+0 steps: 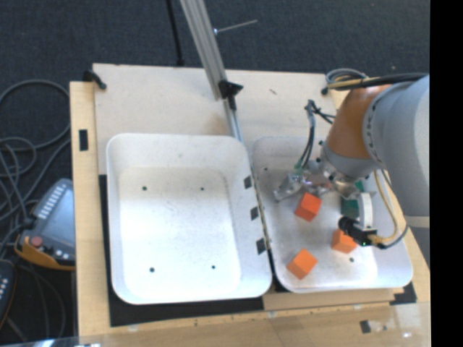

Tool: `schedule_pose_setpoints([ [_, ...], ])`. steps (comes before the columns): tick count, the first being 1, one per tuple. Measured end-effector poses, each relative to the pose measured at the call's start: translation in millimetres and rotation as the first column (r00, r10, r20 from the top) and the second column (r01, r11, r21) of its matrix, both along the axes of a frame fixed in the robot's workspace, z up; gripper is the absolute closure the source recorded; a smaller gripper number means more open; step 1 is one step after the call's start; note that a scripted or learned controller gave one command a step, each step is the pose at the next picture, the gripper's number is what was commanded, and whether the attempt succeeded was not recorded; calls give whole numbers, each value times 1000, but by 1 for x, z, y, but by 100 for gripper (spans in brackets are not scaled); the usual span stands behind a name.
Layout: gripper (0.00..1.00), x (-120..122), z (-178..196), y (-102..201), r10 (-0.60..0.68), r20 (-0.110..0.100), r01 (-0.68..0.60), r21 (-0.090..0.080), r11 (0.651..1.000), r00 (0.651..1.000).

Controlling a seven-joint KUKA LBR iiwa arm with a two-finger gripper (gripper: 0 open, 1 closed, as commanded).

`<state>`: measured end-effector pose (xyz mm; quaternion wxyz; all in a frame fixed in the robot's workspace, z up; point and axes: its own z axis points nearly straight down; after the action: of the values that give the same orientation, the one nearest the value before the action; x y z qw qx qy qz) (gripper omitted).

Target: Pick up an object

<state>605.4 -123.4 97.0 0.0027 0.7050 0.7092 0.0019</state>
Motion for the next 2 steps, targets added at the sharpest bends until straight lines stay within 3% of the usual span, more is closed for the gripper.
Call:
schedule_pose_setpoints([
  [1, 0, -73, 1, 16, -6, -7, 6, 0, 1000, 1000],
  [2, 0, -22, 0, 14, -3, -2, 3, 0, 1000, 1000],
])
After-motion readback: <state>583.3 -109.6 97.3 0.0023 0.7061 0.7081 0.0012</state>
